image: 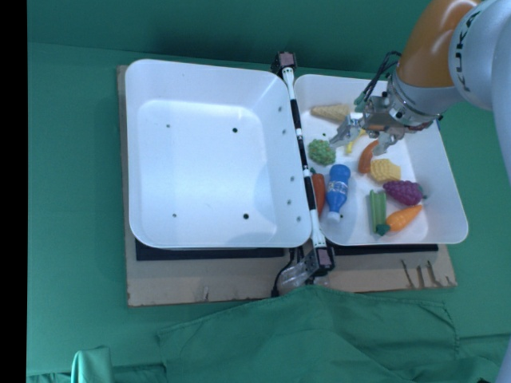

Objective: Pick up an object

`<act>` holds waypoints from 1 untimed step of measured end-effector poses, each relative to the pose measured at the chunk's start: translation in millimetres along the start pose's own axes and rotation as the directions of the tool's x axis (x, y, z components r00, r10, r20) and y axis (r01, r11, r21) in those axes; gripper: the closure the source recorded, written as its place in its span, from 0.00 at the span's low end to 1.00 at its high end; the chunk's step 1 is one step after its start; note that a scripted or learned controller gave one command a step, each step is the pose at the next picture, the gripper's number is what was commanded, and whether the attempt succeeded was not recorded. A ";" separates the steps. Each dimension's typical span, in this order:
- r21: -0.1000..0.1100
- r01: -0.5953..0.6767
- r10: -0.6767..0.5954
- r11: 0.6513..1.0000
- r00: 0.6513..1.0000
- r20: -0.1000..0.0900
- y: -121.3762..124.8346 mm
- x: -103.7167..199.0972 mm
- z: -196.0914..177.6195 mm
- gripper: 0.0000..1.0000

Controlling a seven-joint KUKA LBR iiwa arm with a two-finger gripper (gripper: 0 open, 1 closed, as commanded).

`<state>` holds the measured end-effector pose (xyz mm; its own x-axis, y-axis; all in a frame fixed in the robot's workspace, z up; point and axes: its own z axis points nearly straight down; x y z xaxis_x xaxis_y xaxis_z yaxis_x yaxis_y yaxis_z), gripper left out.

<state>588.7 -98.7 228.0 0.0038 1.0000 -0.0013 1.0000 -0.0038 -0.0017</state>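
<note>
Bins (pixel 160 78): two
Carrots (pixel 404 216): two
Corn cobs (pixel 385 170): two
Bottle (pixel 338 187): one
Grape bunches (pixel 403 191): two, one purple, one green
Green stalk (pixel 377 208): one

Jaws (pixel 366 136), seemingly parted, above toy foods in the right bin (pixel 444 183).

A green cloth (pixel 72 174) covers the whole bench and runs up behind it as a backdrop — flat, evenly lit, with no hard shadows. On it lies a brown cardboard sheet (pixel 207 282), with a dark mat (pixel 207 253) showing along its near part. At the near edge, more green fabric (pixel 319 337) lies rumpled in folds.
</note>
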 end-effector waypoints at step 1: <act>-0.027 0.001 -0.001 1.000 1.000 0.004 5.8 -1.8 19.7 0.00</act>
<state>594.5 -100.5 208.3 0.0027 1.0000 -0.0057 0.9997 -0.0025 0.0255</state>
